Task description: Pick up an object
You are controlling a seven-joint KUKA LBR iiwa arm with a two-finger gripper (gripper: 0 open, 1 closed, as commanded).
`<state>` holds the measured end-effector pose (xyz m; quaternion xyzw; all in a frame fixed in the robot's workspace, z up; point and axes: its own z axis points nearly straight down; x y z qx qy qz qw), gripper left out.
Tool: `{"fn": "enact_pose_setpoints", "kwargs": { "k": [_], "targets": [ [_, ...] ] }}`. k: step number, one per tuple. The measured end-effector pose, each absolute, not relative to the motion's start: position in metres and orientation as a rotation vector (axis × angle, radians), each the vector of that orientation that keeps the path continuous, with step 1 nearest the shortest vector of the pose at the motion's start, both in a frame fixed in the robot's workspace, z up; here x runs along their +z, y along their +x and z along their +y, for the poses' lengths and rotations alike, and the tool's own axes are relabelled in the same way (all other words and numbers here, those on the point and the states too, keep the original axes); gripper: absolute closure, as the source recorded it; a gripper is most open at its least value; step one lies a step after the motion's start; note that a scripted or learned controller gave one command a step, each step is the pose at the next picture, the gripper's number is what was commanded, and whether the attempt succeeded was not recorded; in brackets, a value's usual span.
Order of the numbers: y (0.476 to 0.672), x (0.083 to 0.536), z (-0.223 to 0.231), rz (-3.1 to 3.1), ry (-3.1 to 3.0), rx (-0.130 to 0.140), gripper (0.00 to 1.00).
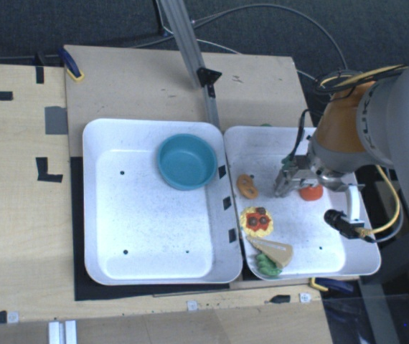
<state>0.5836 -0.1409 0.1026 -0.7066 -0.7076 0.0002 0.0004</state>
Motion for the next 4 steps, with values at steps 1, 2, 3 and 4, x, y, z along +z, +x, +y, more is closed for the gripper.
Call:
{"fn": "enact_pose_setpoints", "kwargs": {
  "k": [1, 2, 3, 4],
  "targets": [
    [0.591, 0.148, -0.137, -2.224, -2.222, -0.002, 1.0],
    [0.594, 0.21, -0.133, -2.225, -2.223, -0.004, 1.0],
    [0.588, 0.268, -0.13, -2.225, -2.223, -0.004, 1.0],
    [0.588, 0.285, -0.13, -2.222, -2.221, -0.001, 1.0]
  ]
}}
